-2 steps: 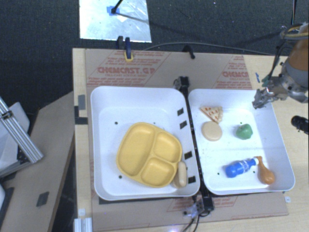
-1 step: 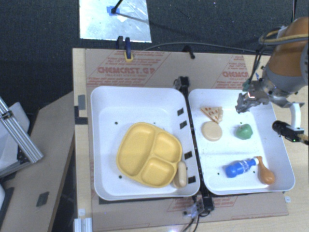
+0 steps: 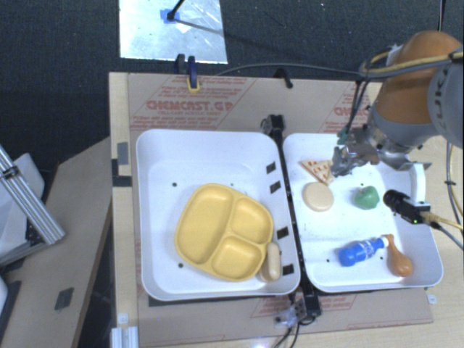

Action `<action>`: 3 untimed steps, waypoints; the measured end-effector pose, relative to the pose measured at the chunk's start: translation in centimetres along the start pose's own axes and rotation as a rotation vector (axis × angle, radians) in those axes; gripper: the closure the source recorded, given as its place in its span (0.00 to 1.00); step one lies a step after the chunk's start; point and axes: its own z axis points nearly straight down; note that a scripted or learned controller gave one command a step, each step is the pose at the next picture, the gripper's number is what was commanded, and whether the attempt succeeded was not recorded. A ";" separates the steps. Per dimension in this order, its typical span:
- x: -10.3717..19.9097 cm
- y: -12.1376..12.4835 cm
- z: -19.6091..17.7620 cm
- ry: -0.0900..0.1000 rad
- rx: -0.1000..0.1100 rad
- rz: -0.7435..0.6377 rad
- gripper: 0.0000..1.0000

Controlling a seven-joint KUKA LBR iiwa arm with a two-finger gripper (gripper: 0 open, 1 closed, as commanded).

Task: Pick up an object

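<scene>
My gripper (image 3: 341, 162) hangs low over the back of the right bin (image 3: 428, 256), just right of a toy pizza slice (image 3: 316, 170) and above a round beige cookie (image 3: 317, 196). A green pepper-like toy (image 3: 367, 197) lies to the gripper's lower right. Near the bin's front lie a blue bottle (image 3: 360, 251) and an orange drumstick-shaped toy (image 3: 396, 259). Nothing shows between the gripper's tips.
The left bin (image 3: 156, 194) holds a yellow divided tray (image 3: 224, 230) with a tan bread roll (image 3: 272, 260) against its right corner. A black divider (image 3: 286, 209) runs between the bins. A black sensor block (image 3: 404, 206) hangs by the arm over the right bin.
</scene>
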 end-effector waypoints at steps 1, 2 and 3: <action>4.4 -1.4 -0.9 -0.001 0.000 0.001 1.00; 9.7 -2.8 -2.0 -0.001 0.000 0.000 1.00; 14.5 -4.6 -2.6 -0.001 0.000 0.000 1.00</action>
